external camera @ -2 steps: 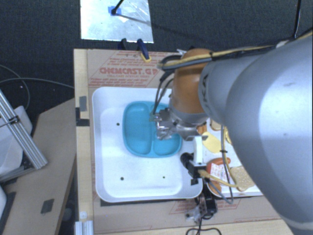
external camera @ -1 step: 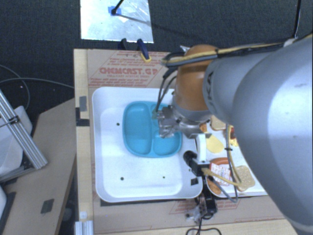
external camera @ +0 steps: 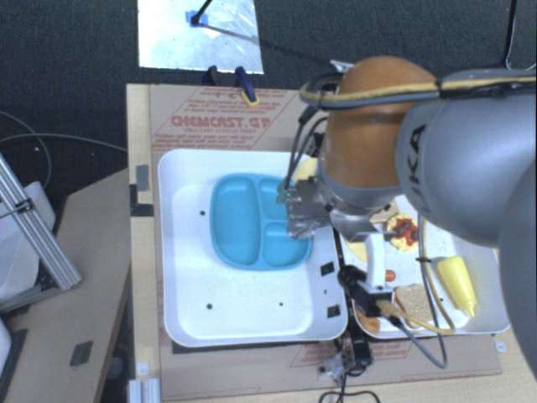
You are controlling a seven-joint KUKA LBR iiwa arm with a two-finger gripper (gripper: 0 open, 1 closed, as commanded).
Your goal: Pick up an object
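You are looking down from one fixed camera above the bench [external camera: 210, 116], tilted at a slant and set fairly close. Its frame takes in the whole left bin [external camera: 193, 309] and part of the right bin [external camera: 491, 321], while the arm [external camera: 470, 158] comes in from the right edge.

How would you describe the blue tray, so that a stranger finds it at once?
Look at the left white bin. The blue tray lies in its upper middle, its right edge under the gripper. It is the single blue, compartmented dish; the food items lie in the other bin.
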